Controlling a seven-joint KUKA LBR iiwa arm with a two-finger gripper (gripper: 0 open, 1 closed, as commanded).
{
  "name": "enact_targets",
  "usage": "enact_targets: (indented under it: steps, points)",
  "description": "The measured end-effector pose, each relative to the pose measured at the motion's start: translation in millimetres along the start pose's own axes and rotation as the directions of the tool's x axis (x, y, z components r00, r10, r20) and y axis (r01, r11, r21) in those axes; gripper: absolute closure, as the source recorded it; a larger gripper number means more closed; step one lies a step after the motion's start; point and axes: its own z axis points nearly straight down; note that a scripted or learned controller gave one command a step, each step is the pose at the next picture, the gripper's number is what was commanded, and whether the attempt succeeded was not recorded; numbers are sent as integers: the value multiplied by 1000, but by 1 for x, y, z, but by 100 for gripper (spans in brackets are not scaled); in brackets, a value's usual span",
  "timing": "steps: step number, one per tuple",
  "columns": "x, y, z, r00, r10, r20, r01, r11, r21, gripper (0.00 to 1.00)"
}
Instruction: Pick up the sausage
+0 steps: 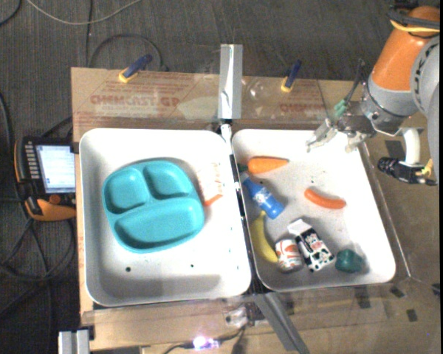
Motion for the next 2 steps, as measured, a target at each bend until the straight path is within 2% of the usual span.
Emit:
enact_targets:
  steps: [1,2]
  points:
    - [-19,-59,92,998,-70,-5,70,997,-7,0]
    - [-20,-58,95,996,-89,-6,89,996,-13,0]
